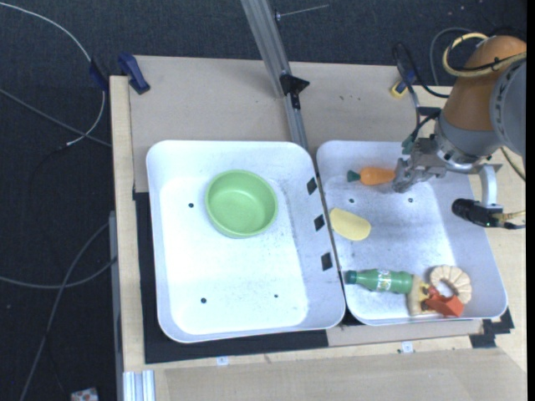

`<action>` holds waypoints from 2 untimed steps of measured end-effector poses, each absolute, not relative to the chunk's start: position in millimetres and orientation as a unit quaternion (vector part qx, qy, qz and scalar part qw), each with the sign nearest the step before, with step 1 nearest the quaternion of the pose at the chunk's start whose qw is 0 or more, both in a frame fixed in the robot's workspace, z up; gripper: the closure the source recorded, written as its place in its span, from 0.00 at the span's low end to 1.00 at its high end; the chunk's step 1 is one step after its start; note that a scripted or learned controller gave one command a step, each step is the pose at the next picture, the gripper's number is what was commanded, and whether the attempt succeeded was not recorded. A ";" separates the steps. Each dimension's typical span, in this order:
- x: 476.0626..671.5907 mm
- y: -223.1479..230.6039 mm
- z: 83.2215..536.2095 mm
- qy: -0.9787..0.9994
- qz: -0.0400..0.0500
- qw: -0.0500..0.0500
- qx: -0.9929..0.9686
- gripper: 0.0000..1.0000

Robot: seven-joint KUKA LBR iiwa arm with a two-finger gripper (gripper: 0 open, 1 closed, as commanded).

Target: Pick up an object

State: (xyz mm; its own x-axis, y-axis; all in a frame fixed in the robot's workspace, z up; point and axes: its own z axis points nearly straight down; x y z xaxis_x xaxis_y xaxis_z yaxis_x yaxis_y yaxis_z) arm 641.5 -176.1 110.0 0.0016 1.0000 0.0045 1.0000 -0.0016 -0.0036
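Nearest the front edge of the surface [251,383], in the right bin [468,249], a shrimp toy [450,281] curls over a small red piece [443,306] at the bin's front right corner, the two touching, and just beside them toward the bin's front left corner a green bottle [380,281] lies on its side with its cap pointing at the left bin. Farther back along the right bin's left wall rests a pale yellow banana-like piece [349,224], apart from the bottle. In the left bin [167,249] a green bowl [242,203] stands upright toward the back, well apart from every wall but the rear one. At the back of the right bin an orange carrot [373,175] lies flat with its green tip toward the left wall. The gripper [408,176] hangs over that back edge just to the right of the carrot's blunt end, perhaps touching it; how wide it stands I cannot tell, and the carrot lies on the bin floor rather than in the gripper's grasp
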 end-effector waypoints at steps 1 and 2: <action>643.7 -172.1 156.2 -0.708 -0.003 -0.003 -0.707 1.00; 646.1 -171.9 212.6 -0.708 -0.004 -0.004 -0.707 1.00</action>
